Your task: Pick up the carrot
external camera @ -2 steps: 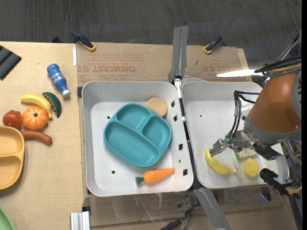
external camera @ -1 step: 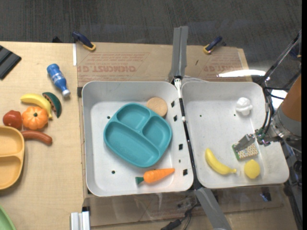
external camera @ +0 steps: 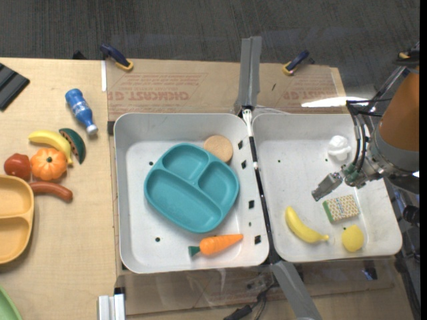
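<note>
Left bin [external camera: 127, 179]: carrot [external camera: 217, 244] near front edge, beside teal tray [external camera: 191, 187] | gripper [external camera: 325, 187] over right bin [external camera: 293, 135], grip unclear

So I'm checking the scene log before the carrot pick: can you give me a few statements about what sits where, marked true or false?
1. The carrot lies in the left bin, beside the teal divided plate. True.
2. The claw is over the left bin. False: it is over the right bin, far from the carrot.
3. The banana and the lemon lie in the right bin. True.
4. The carrot rests on the teal divided plate. False: it lies on the bin floor by the plate's near edge.
5. A blue bottle lies in the right bin. False: it lies on the bench, left of both bins.
</note>
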`<state>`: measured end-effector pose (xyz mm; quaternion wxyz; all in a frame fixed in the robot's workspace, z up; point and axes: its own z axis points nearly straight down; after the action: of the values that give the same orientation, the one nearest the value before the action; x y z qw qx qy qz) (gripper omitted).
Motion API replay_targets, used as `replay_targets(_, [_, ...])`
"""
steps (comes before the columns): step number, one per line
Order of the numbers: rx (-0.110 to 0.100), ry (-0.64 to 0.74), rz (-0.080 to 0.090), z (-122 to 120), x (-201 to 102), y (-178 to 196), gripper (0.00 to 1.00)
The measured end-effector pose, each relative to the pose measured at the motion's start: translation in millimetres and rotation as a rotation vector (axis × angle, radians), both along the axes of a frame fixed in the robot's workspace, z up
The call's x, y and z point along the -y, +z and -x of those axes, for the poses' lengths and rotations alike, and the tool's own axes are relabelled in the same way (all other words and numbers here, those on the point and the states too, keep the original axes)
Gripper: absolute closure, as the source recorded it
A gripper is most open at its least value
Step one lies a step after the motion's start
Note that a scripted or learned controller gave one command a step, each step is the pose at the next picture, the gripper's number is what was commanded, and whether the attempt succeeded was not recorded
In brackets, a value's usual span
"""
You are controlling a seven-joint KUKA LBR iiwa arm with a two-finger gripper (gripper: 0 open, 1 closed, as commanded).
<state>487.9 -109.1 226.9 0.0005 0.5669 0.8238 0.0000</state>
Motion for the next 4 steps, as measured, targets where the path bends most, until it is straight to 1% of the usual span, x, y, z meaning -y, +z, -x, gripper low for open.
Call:
replay_targets(1, [-0.002,0.314,-0.001,0,-48,-36,0.0])
replay_targets(2, [0.001,0.202,0.001,-12,16,78,0.0])
replay_targets(3, [0.001,0.169,0.002,9,95,108,0.0])
replay_targets(4, [0.003,0.169,0.004,8,95,117,1.0])
